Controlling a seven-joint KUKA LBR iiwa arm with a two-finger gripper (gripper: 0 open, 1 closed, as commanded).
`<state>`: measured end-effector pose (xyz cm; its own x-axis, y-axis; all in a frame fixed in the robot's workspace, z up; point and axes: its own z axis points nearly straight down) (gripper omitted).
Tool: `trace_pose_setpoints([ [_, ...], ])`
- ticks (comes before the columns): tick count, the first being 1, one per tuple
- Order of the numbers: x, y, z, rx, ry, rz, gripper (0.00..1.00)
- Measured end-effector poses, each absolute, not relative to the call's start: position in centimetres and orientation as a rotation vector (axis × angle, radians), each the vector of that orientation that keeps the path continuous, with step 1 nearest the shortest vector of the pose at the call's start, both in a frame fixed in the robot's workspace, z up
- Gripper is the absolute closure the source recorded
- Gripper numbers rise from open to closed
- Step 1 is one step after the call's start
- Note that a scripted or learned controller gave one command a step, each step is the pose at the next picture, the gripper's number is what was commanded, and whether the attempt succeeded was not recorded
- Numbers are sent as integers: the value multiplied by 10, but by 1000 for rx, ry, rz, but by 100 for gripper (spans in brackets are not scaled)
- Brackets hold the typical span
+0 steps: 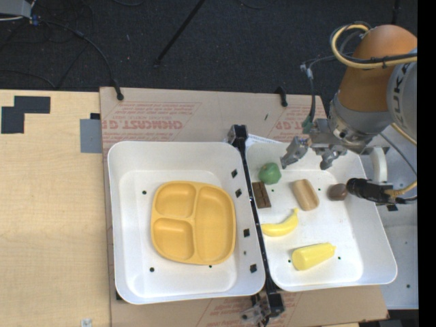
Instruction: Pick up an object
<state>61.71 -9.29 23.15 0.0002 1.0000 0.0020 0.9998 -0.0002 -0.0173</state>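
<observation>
Banana (280, 225), tip toward upper right.

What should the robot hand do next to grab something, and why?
Probably lower the gripper a little toward the tan block. Its fingers are spread open above the right bin with nothing between them, and that block lies just below them, apart from the green ball and the banana, so it looks the easiest thing to close on.
</observation>
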Motion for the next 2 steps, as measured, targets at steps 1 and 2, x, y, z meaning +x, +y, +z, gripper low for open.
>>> trace_pose_setpoints([
  [1, 619, -93, 240, -2217, -2221, 3, 0],
  [2, 616, -87, 195, -2218, -2217, 7, 0],
])
